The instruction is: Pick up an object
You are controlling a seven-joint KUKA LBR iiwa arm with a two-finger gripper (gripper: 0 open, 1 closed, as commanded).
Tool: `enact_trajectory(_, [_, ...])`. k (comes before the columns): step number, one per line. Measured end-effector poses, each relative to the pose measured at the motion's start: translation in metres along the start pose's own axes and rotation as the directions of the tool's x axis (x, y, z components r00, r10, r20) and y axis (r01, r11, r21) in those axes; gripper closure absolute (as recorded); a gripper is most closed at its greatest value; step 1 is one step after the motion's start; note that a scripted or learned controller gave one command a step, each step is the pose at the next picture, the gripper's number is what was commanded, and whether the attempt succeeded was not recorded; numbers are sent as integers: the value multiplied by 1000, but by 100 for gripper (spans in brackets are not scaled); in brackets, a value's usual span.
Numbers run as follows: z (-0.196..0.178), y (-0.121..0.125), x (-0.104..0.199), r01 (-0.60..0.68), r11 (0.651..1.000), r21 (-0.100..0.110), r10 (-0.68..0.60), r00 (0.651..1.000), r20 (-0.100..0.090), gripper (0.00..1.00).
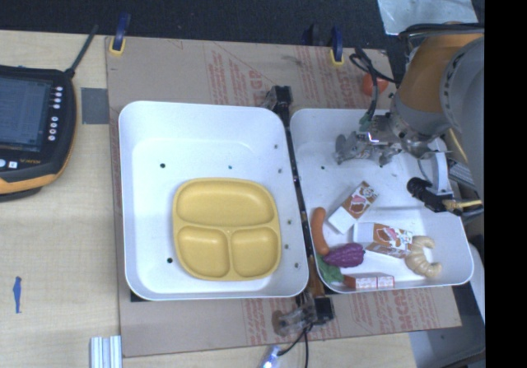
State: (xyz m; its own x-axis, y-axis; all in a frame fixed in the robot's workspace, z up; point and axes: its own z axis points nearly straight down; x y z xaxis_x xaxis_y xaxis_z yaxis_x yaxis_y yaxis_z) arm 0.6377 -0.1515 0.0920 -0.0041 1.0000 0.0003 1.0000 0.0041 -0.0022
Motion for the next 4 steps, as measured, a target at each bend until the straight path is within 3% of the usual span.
enact_trajectory(1, [1,-82,20,1,1000,3,-1,1000,0,0])
enact_trajectory(2, [-10,-82,19,3,1000,4,-3,1000,1,100])
enact_trajectory(3, [-9,-82,19,4,1000,4,-4,1000,1,0])
enact_trajectory(4, [-3,19,-4,1,1000,-5,-1,1000,1,0])
